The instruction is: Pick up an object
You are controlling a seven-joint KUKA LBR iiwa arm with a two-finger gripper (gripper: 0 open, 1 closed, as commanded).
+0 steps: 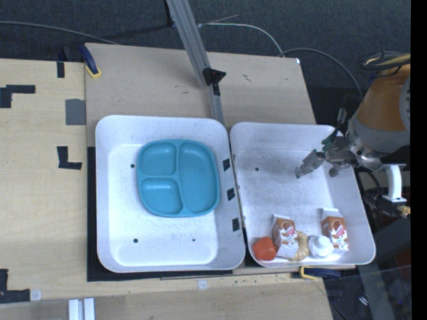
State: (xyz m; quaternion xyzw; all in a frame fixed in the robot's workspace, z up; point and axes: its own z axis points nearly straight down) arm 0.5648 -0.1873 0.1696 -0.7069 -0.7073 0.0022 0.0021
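White and shallow, the right bin holds the gripper, its fingers spread with nothing between them, over bare floor by the far wall, while the small carton lies well apart toward the bin's near rim.

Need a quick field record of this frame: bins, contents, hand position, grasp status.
left bin: holds a blue divided plate
right bin: items clustered at its near edge
items: orange ball, two small cartons, a tan piece, a white cap-like object
hand: over the far right part of the right bin, apart from the cluster
grasp status: nothing seen between the fingers
arm: enters from the right
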